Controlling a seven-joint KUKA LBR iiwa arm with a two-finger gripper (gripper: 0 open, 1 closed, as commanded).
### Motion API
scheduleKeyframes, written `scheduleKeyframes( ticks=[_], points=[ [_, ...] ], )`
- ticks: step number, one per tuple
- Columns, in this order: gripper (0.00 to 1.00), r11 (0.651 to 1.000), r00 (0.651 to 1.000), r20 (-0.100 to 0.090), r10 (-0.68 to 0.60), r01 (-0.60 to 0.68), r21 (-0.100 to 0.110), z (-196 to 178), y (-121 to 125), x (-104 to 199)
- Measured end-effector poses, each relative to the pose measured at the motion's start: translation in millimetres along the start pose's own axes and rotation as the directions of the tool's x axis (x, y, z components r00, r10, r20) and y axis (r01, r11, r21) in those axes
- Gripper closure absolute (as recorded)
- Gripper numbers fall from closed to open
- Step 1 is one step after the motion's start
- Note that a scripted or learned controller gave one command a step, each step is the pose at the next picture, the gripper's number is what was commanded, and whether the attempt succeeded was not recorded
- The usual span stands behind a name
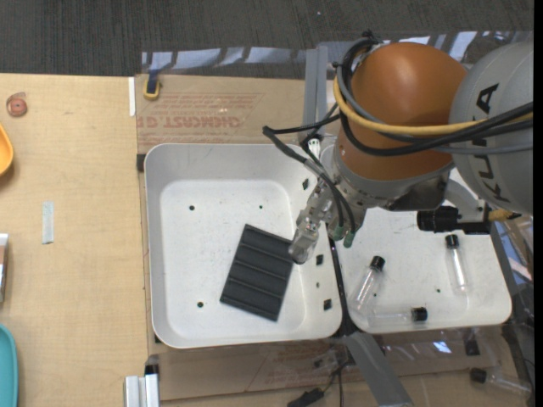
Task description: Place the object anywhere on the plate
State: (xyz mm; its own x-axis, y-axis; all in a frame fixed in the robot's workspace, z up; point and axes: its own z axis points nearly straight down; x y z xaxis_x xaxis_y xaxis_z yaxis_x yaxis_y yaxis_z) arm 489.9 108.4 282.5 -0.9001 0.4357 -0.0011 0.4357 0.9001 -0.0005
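the camera view looks down at a slant on the bench [68,142], with the left bin [170,227] in the middle of the frame and the right bin [475,312] toward the lower right. the arm [407,117] fills the upper right, its orange band bulking over the seam between the two bins, and the gripper [304,246] reaches down and left from it into the left bin. it ends just at the upper right corner of the dark ribbed plate [259,271], which lies flat and tilted in the lower middle of that bin. whether the jaws are released or clenched i cannot tell: the tip is small and seen from above, and nothing can be made out between the fingers. in the right bin lie two clear tubes with dark caps, one [366,280] near the left wall and another [456,265] further right, with a small dark piece [419,314] near the lower rim. which of these is the task's object is not certain; the tubes seem the likeliest, and all lie well apart from the plate. the plate's surface looks bare, so by my judgement the placing is not yet done, and an object has yet to be carried across and set on it.
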Motion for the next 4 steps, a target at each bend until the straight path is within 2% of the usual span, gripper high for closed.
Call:
scheduleKeyframes(
  ticks=[1,2,3,4],
  points=[
    [1.00,0.951,0.951,0.000,-0.311,0.311,-0.001,8.8,-1.5,11.7],
    [1.00,0.906,0.906,0.000,-0.424,0.424,-0.001,32.2,-48.9,-11.2],
    [1.00,0.998,0.998,0.001,-0.056,0.056,-0.001,108.2,39.1,-80.7],
    [1.00,0.950,0.951,0.006,-0.310,0.310,-0.019,165.2,29.6,-32.5]
  ],
)
